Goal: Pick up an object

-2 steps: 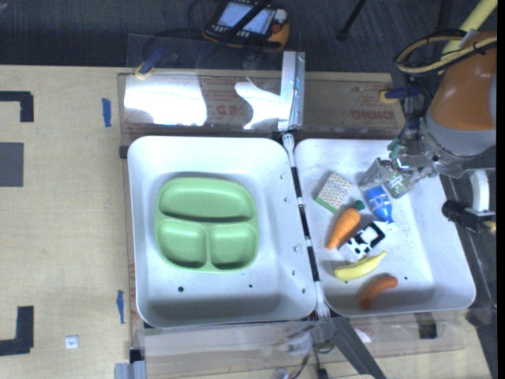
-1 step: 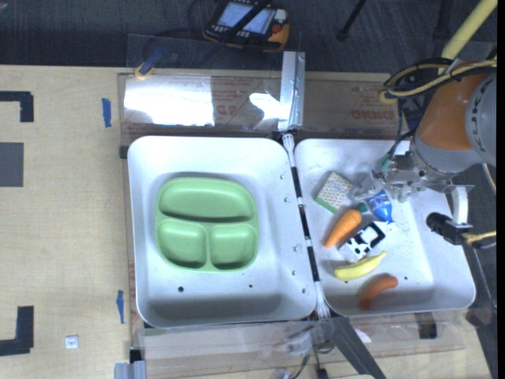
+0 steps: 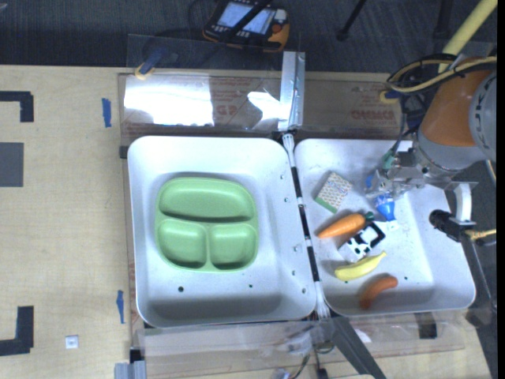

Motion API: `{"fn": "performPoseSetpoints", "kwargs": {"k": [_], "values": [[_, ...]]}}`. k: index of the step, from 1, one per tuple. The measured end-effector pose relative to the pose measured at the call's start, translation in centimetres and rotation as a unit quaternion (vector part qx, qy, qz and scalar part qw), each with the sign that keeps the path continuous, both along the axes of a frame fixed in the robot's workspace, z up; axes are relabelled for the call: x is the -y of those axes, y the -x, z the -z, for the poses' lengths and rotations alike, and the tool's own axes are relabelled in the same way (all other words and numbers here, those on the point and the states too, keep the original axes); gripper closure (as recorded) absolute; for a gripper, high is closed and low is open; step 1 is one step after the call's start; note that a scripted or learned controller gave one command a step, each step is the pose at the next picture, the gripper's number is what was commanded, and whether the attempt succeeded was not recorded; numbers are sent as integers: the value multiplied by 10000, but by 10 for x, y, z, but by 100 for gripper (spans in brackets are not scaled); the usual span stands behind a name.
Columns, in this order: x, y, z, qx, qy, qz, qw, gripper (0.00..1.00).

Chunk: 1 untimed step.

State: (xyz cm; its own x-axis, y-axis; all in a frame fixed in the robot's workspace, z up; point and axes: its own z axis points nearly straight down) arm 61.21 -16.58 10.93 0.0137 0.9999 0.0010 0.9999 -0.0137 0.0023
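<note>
Where right bin [image 3: 442, 283] lies, gripper [image 3: 385, 188] over toys.

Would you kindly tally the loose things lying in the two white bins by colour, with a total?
Green: 1, the divided tray in the left bin.
Orange: 1, the carrot.
Yellow: 1, the banana.
Red-orange: 1, the sausage.
Black and white: 1, the block.
Pale checked: 1, the card.
Blue: 1, the small piece.
Total: 7

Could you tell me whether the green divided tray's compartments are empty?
Empty: the green divided tray shows three bare compartments.
</note>
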Motion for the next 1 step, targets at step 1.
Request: {"fn": "performPoseSetpoints", "kwargs": {"k": [1], "values": [[-71, 20, -92, -5, 5, -10, 10000, 100]]}}
